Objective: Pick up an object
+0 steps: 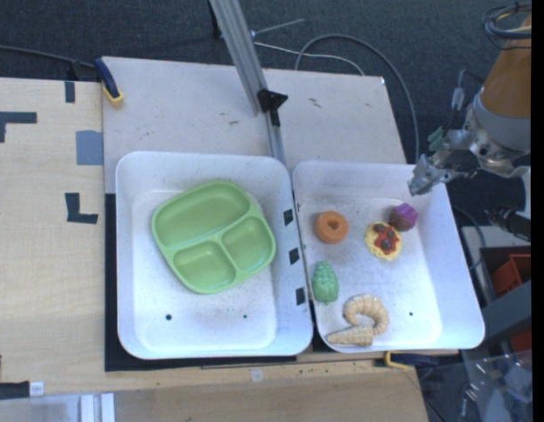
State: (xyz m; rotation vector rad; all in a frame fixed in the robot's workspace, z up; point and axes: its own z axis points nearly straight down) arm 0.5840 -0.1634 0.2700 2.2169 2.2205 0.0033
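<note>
Nearest us, along the front wall of the right bin [465,323], lies a shrimp toy [366,313] with a pale cone-shaped piece [351,335] against it.

Going left to right: the left bin [135,323] holds a green divided plate [213,236], broad and flat, a poor thing to pinch from above. Across the shared wall, a small green knobbly toy [324,282] sits near the divider, an orange doughnut [330,227] behind it. Further right, a yellow toy with red topping [384,241] touches or nearly touches a purple piece [403,216].

We judge all of these to be light hollow plastic, stiff and somewhat slick. The doughnut looks easiest: well apart from its neighbours, to be taken across its ring. The purple piece lies closest to the pincer [423,181], but the yellow toy crowds one side and the bin wall is near.

The pincer hovers over the bin's far right corner, carrying nothing we can see; whether spread or pressed together we cannot tell. The surface [43,262] to the left bears tape marks.
</note>
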